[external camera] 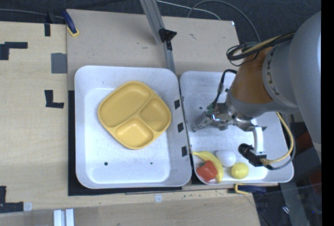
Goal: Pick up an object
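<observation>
The right bin (201, 84) holds a small cluster at its front edge: a yellow banana (210, 158), a red fruit-like object (207, 170), a white egg-shaped object (226, 157) and a round yellow lemon (239, 170). My gripper (200, 125) hangs over the middle-left of this bin, behind the cluster, pointing left toward the divider. Its metal fingers are small and blurred. Nothing shows between them.
A yellow divided plate (135, 114) lies in the left bin (86, 167). A grey pole (151, 6) slants down from the top to the bins' shared back corner. Cables (279, 159) loop around the wrist at the right bin's right side.
</observation>
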`<state>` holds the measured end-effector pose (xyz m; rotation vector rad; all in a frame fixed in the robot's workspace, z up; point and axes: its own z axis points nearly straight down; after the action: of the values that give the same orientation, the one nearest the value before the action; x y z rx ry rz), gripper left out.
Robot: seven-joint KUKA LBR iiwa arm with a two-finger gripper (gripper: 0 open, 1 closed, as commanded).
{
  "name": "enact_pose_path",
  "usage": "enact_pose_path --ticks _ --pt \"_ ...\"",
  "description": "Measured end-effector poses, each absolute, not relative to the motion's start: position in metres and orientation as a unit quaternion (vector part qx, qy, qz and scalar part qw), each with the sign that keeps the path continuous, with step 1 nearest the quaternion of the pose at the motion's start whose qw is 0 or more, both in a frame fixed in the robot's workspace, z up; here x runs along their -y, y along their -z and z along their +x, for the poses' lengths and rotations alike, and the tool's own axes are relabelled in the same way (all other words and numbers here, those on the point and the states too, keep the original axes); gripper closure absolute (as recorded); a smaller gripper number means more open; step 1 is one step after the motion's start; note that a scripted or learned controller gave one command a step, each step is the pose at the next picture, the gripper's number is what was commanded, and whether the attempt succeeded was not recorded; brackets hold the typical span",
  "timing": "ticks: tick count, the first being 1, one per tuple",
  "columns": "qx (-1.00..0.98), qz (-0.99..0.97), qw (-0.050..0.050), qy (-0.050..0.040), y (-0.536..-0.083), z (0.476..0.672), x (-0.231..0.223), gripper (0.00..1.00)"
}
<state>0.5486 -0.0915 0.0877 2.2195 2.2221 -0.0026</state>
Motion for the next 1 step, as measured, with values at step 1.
enact_pose_path --ticks 1 --pt "-0.708 0.706 -0.001 0.0004 -0.0992 0.5487 0.0904 1.0"
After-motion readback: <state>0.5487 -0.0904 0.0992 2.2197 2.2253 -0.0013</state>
